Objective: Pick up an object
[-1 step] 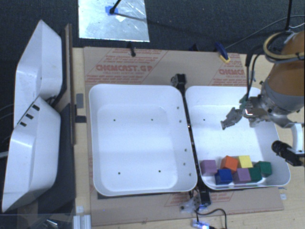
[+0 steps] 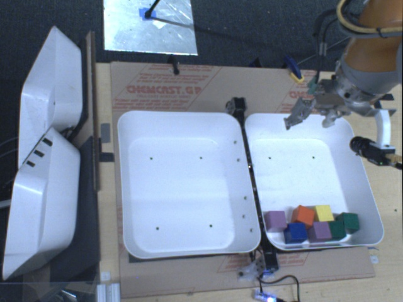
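Cardboard-topped bench, two white bins side by side. Left bin [image 2: 182, 181] bare white w/ small dots. Blocks [image 2: 312, 224] bunched at the near edge of the right bin [image 2: 302, 162]: purple, orange, yellow, green, blue. Gripper [image 2: 313, 117] hangs over that bin's far edge, fingers spread apart, nothing btwn them, well apart from the blocks.

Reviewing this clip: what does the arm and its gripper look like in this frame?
The arm is grey with an orange band above the wrist, ringed by a pale cable loop, with dark cables down its side. The gripper has two slim grey metal fingers under a boxy grey body. A white bracket carrying a small black cylinder hangs off the wrist.
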Available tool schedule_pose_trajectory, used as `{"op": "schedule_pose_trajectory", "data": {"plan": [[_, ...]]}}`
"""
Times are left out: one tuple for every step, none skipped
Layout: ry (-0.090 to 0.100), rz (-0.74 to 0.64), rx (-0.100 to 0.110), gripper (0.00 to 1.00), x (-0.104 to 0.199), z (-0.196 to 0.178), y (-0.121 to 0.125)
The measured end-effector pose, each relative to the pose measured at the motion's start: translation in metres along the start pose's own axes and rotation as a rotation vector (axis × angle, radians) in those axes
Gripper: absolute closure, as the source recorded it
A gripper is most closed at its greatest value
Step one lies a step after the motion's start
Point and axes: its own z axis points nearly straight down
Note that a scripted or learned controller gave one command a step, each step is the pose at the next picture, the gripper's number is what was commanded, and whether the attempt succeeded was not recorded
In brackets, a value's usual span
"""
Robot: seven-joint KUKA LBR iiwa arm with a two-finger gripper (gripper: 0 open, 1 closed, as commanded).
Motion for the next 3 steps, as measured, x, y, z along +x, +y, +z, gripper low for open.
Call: {"op": "schedule_pose_trajectory", "data": {"plan": [[0.000, 0.001, -0.002, 0.00, 0.013, -0.078, 0.069], [0.000, 0.001, 0.002, 1.00, 0.012, -0.086, 0.068], [0.003, -0.004, -0.002, 1.00, 0.083, -0.143, 0.034]]}}
